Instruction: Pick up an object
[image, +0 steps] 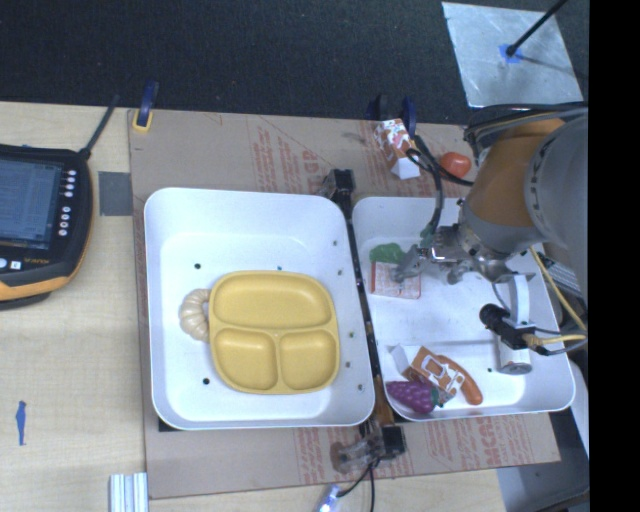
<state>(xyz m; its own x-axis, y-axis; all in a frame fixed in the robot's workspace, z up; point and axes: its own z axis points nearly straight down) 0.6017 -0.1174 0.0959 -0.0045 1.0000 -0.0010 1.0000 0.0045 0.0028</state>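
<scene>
Fixed overhead camera, slanted down, both bins (160, 300).

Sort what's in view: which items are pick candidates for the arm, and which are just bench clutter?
Job:
gripper, over the right bin
green-and-red packet under it
purple grapes
orange snack pieces

Lying about:
yellow divided tray and beige item in the left bin
pendant

The yellow divided tray (272, 331) fills the left bin's (170, 225) middle, leaving bare floor along its far side. In the right bin (560, 398), open floor lies between the far card packet (396, 281) and the near toys (437, 378)
</scene>
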